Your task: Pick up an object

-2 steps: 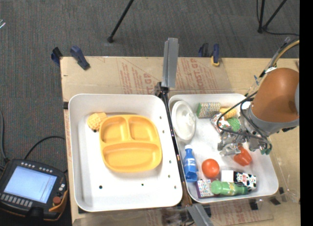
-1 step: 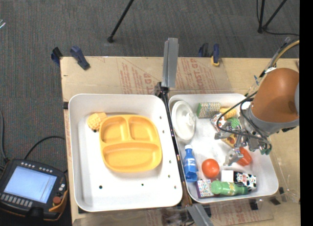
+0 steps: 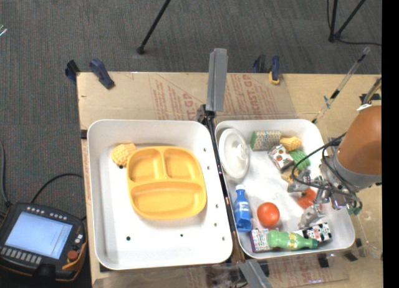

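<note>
My gripper [image 3: 304, 203] is low in the right bin [image 3: 262, 124], near its right wall, and it looks open. A small red-orange object [image 3: 306, 198] lies between its two spread fingers, partly hidden by the wrist. Just left of it sits a red tomato [image 3: 269, 214]. A blue bottle [image 3: 242, 207] lies by the bin's left wall. Along the front lie a green bottle [image 3: 288, 240] and a small black-and-white carton [image 3: 318, 233]. Nothing is lifted.
At the back of the right bin are a white bowl [image 3: 234, 153], a speckled block [image 3: 266, 138], a corn cob [image 3: 290, 143], a strawberry-print box [image 3: 280, 156] and a green item [image 3: 300, 159]. The left bin [image 3: 100, 218] holds a yellow divided plate [image 3: 166, 181] and a yellow toy [image 3: 122, 153].
</note>
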